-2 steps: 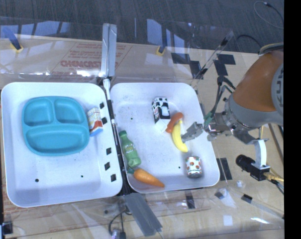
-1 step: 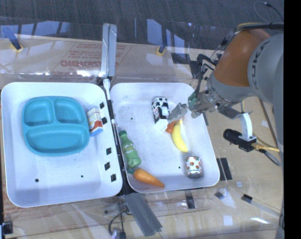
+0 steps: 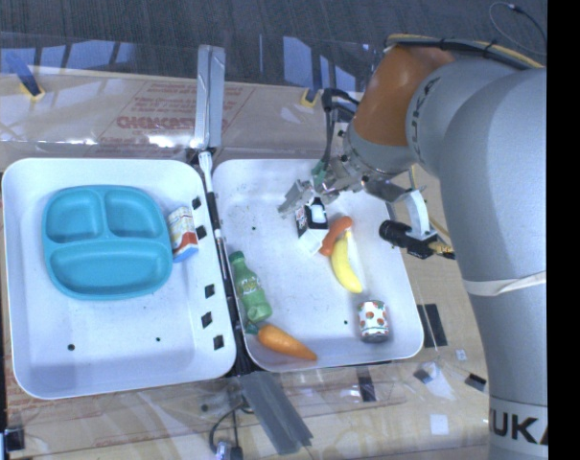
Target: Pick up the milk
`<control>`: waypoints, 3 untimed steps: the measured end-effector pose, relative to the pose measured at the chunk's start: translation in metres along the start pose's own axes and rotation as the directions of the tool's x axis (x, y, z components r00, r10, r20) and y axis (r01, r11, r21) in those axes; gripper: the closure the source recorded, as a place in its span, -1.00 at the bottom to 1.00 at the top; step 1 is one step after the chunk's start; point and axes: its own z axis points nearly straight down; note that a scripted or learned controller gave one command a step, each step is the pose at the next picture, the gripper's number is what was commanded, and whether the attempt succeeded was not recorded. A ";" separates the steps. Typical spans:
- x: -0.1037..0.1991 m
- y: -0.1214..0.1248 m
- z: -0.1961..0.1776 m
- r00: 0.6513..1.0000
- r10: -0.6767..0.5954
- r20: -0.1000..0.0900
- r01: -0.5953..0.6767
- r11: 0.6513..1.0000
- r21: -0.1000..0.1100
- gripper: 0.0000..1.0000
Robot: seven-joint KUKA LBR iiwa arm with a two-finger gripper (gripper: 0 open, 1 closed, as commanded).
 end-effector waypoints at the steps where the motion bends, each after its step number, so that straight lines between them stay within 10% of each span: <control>1: -0.005 0.021 0.032 1.000 -0.022 0.016 0.022 1.000 -0.019 -1.00; 2: -0.005 0.025 0.018 0.999 -0.030 0.023 0.030 0.999 -0.028 1.00; 3: -0.036 0.006 -0.024 0.935 -0.353 0.003 0.353 0.935 -0.002 1.00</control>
